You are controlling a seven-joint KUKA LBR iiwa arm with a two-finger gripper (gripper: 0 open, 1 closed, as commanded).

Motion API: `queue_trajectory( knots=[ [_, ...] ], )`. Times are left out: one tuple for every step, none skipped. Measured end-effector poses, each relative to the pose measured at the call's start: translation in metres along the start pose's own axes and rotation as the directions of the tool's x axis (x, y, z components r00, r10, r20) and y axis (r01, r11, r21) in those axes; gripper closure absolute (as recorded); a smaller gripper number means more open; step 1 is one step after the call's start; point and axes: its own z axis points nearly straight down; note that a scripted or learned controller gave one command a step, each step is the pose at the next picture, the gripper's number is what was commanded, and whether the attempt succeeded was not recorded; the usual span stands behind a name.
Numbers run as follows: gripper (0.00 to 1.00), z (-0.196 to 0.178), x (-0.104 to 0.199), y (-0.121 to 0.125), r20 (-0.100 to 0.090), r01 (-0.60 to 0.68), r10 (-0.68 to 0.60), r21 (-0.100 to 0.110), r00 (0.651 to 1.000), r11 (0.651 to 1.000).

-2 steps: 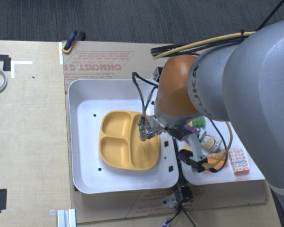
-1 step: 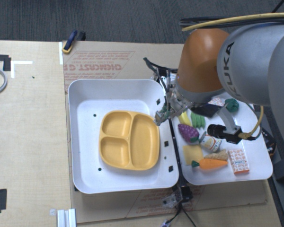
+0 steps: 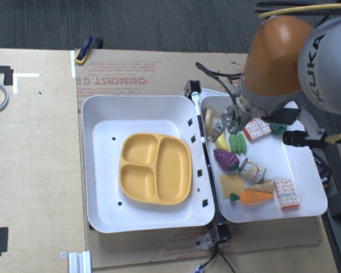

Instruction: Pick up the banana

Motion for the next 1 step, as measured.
queue_trajectory(
  knots=[
    [1.00, 0.0203, 0.0641, 0.0128, -0.003, 0.171, -0.171, 0.001, 0.985, 0.985]
  ],
)
